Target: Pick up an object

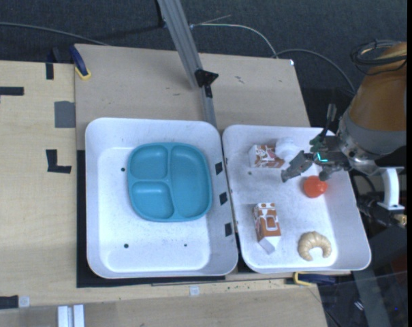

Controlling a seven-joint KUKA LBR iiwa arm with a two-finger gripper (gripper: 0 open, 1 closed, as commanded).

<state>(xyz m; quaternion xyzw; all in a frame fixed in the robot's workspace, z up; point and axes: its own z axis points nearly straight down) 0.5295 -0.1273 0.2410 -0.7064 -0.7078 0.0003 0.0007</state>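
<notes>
**Op:** I'm reading near to far. Closest to me in the right bin (pixel 342 251): croissant (pixel 314 244) in the front corner, then the small carton (pixel 266 223) lying left of it, apart from it.

**Rev:** And the left bin?

**Op:** Left bin (pixel 100 203) holds the blue divided plate (pixel 170 182), nothing on it that I can see. Not my target.

**Rev:** Gripper?

**Op:** Gripper (pixel 302 167) sits mid-bin, fingers spread wide, nothing between them. The red ball (pixel 314 187) is just beside it on the near side, and I judge that the likeliest pick. Farther back there's a second carton (pixel 265 156) touching a white lump (pixel 285 146) I can't identify.

**Rev:** Risks?

**Op:** Ball isn't centred under the jaws. If I descend from here one finger likely lands on its edge and rolls it toward the bin wall. Round, smooth: it squirts out of an off-centre close. Other risk: the far finger reaches toward the second carton, so a wide close could snag it instead or drag both.

**Rev:** Height?

**Op:** I can't tell from this slant how high the fingertips are above the floor.
</notes>
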